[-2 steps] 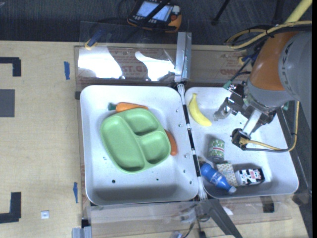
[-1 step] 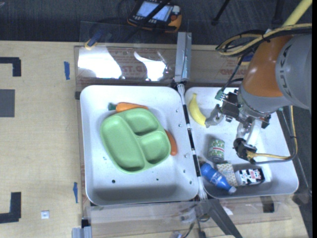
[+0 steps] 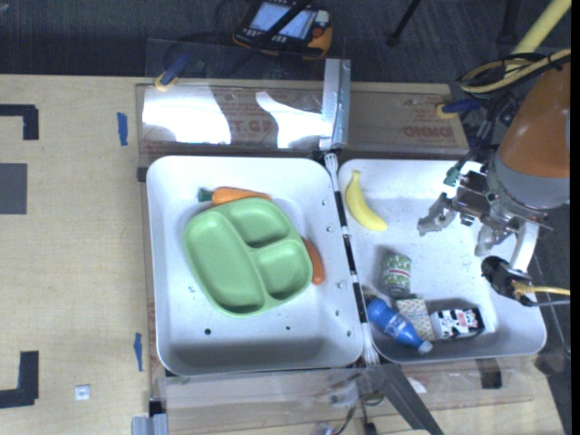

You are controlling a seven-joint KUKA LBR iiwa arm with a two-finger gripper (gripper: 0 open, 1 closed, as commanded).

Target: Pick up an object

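Camera view: fingers (image 3: 462, 227) spread wide, gripping nothing, above right bin (image 3: 535, 333), near banana (image 3: 363, 205).

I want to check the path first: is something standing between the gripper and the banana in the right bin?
Nothing visible does. The gripper hangs over bare floor of the right bin, and the banana lies apart to its left, with open white floor between them.

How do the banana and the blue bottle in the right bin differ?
The banana is yellow and curved; the blue bottle is blue and straight. The banana lies alone near the bin's far left corner, while the bottle sits at the near edge, crowded against a small can and a carton. Both lie flat in the right bin, with the gripper above neither.
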